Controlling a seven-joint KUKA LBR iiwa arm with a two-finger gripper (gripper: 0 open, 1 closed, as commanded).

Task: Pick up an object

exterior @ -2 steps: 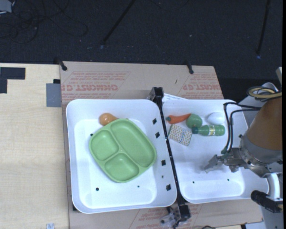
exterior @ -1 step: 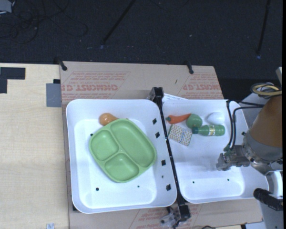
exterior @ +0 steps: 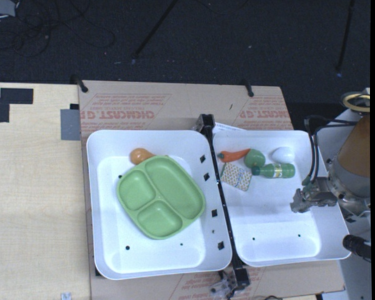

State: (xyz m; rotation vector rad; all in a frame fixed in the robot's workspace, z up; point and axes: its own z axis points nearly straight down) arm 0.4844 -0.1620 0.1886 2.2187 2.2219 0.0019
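The right bin [exterior: 281, 242] holds a cluster at its far end: an orange carrot-like piece [exterior: 235, 155], a round green object [exterior: 255, 158], a green bottle [exterior: 276, 170] lying on its side, a white egg-shaped object [exterior: 283, 154] and a small patterned square packet [exterior: 236, 177]. My gripper [exterior: 306, 200] hangs over the right side of this bin, to the right of and nearer than the bottle, apart from every object. Nothing shows in its grasp.
The left bin [exterior: 106, 230] carries a green three-compartment plate [exterior: 160, 196] with a small orange object [exterior: 140, 155] behind it. A black divider [exterior: 216, 199] runs between the bins. Cardboard lies under both bins, and the grey arm [exterior: 356, 167] stands at the right.
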